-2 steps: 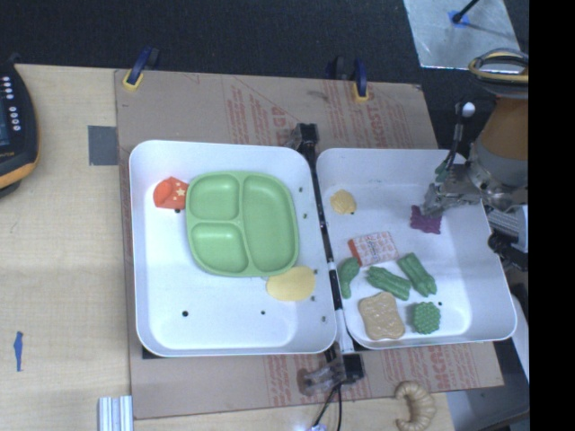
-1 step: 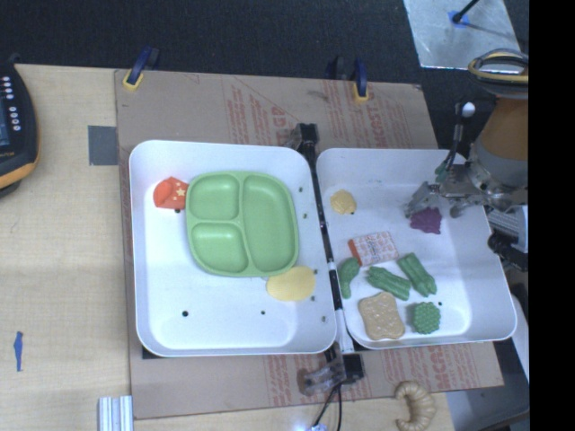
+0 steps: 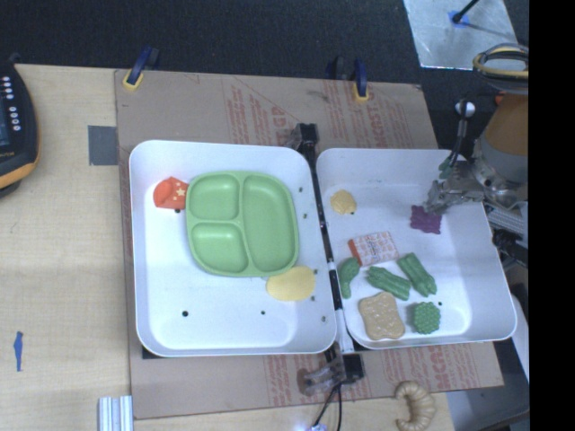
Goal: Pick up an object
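My gripper [image 3: 446, 192] hangs over the far right part of the right bin [image 3: 476, 330], just above and right of a small purple object [image 3: 426, 220]. Nothing shows in its grasp. The same bin holds a pale yellow piece [image 3: 343, 203], a red and white packet [image 3: 372, 247], three green vegetables [image 3: 388, 281], a broccoli head [image 3: 425, 317] and a slice of toast [image 3: 381, 316]. In the left bin [image 3: 153, 321] lie a green divided plate [image 3: 243, 223], a red item [image 3: 169, 193] and a yellow item [image 3: 290, 284].
The arm's grey and orange body [image 3: 505, 137] stands at the right bin's far corner. A tan peanut-shaped toy [image 3: 415, 404] lies on the cardboard in front of the bins. A dark pendant [image 3: 13, 133] rests at the left bench edge. Clamps [image 3: 360, 81] hold the cardboard's far edge.
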Robot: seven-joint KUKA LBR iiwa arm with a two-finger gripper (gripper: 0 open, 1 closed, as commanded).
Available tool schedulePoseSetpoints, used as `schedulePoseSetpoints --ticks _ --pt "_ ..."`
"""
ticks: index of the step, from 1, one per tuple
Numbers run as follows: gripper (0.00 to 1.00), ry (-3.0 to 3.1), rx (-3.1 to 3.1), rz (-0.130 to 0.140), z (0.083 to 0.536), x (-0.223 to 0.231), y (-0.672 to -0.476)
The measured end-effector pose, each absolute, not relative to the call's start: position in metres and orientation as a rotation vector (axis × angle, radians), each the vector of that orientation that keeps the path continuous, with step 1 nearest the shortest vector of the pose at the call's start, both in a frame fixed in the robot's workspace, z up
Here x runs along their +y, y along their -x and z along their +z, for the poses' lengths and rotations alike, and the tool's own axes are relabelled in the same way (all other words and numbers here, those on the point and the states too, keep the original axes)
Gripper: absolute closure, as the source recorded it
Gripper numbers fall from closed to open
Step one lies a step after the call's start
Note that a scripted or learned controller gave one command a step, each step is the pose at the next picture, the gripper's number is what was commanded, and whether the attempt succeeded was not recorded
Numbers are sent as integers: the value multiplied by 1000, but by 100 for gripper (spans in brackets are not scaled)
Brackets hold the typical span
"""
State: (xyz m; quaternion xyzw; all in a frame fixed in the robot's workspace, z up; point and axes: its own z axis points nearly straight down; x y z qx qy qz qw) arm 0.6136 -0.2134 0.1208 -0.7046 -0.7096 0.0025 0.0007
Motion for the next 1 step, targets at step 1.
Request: schedulePoseSetpoints --ticks 1 --pt "0 2212 -2228 9 120 -213 -613"
